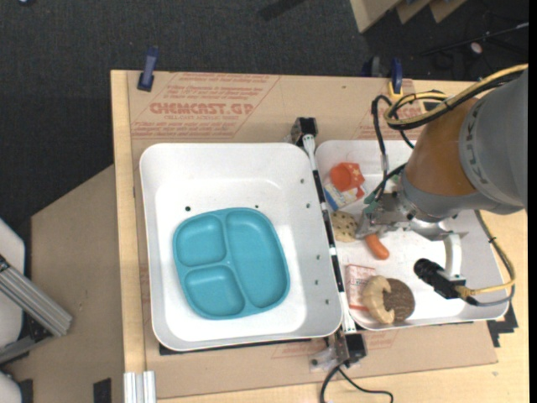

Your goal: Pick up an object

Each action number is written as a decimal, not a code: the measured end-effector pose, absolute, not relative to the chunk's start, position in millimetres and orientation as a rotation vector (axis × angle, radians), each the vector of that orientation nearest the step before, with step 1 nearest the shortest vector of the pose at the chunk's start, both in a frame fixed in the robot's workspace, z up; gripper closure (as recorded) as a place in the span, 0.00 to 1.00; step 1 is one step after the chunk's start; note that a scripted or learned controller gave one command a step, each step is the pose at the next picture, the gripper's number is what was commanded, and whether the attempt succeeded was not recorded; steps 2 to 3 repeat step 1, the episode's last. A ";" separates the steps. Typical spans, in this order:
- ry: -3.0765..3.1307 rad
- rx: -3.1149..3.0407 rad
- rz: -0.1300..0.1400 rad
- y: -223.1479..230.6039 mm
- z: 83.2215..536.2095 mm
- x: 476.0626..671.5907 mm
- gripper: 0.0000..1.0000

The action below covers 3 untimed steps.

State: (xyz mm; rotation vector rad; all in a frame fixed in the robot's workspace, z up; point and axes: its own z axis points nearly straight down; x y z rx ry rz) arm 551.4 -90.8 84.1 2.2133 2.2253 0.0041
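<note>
**Figure.** Slanted overhead view of a bench carrying two white bins. The left bin (210, 179) held a teal divided tray (231, 261), lying flat in its lower centre. The right bin (401, 257) held the loose candidates for picking. These were an orange-and-white packet (344, 180) near its upper left corner and a speckled beige disc (342, 223) just below that, beside the left wall. A small orange piece (378, 247) lay near the middle, a pale pink packet (361, 274) lay lower down, and a brown ring-shaped item (388, 299) sat at the lower edge, touching the pink packet. The arm entered from the right of the frame. The gripper (374, 225) sat low over the right bin, between the beige disc and the orange piece. Whether it was released or clenched could not be told from this angle, and nothing was visibly held. Judged step: descent onto a target, most likely the orange piece. Done well, the gripper would centre over that one item, straddle its narrow axis, stay off the disc and the wall, and close only once fully down, since a small rounded piece would probably roll from an off-centre pinch.
</note>
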 end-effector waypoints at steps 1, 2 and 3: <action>2.229 2.206 0.016 -4.2 191.3 564.5 1.00; 2.229 2.206 0.016 -4.2 191.3 564.5 1.00; 2.229 2.206 0.016 -4.2 191.3 564.5 1.00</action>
